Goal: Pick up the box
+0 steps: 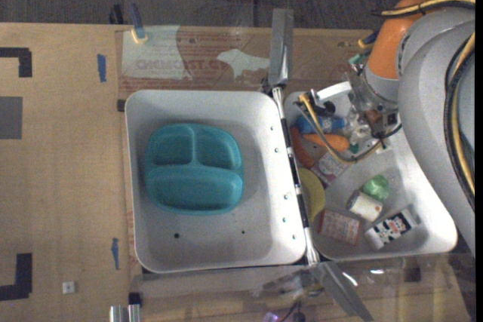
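Tabletop [60, 162], brown, carrying two shallow white bins side by side. Left bin [151, 237]: one teal divided tray [194, 167], lying upside down toward the far side. Right bin [430, 226]: mixed clutter, including a reddish-brown box [339, 226] lying flat near the front wall, beside a yellow disc [312, 192]; a white carton with dark print [392, 228] at front right; a green-capped item [375, 187]. Claw [361, 130]: low over the clutter at the bin's far end, well apart from the box; whether spread or pressed together cannot be told.
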`<state>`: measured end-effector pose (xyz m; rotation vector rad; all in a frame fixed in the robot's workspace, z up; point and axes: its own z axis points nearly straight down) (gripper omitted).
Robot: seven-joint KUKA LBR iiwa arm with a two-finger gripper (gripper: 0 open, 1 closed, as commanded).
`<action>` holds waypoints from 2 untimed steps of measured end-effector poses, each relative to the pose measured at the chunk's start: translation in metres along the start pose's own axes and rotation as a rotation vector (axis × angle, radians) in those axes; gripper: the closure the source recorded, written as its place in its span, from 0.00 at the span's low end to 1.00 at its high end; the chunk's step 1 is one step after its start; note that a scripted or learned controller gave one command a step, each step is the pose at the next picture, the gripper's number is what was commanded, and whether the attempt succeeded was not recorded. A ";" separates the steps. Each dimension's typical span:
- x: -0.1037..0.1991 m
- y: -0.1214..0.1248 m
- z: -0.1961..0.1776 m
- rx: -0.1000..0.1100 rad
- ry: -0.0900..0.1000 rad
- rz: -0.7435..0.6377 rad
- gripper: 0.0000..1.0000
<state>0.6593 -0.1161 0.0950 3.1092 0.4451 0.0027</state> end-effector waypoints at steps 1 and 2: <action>0.025 -0.109 -0.090 0.002 0.001 0.067 1.00; 0.023 -0.106 -0.090 0.001 0.000 0.072 0.00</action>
